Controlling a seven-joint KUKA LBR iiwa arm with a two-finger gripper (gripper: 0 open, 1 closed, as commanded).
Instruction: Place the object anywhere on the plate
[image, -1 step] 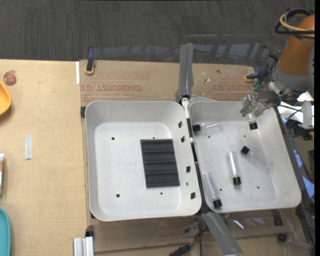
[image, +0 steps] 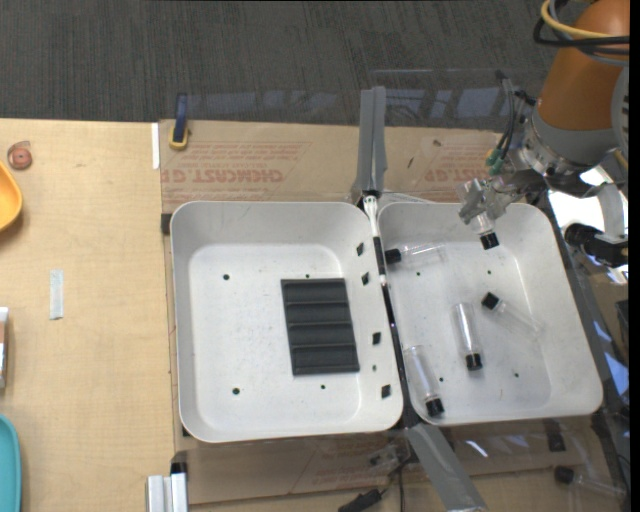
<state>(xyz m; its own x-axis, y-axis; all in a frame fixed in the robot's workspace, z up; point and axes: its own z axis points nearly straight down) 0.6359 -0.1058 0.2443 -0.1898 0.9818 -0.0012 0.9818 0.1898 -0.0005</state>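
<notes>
The black ridged plate (image: 320, 326) lies flat in the middle of the left bin (image: 200, 260). My gripper (image: 479, 212) hangs over the back part of the right bin (image: 560, 250), far right of the plate. A clear tube with a black cap (image: 487, 238) sticks down and to the right from between its fingers, so it looks shut on that tube. Several more clear black-capped tubes lie on the right bin's floor: one near the divider (image: 415, 255), one in the middle (image: 467, 335), one to its right (image: 510, 314), one at the front left (image: 422, 376).
A raised divider (image: 378, 270) with black clips runs between the two bins. Cardboard (image: 270, 165) lies behind the bins. The wooden bench (image: 80, 300) to the left holds small items, with an orange object (image: 6, 200) at its edge.
</notes>
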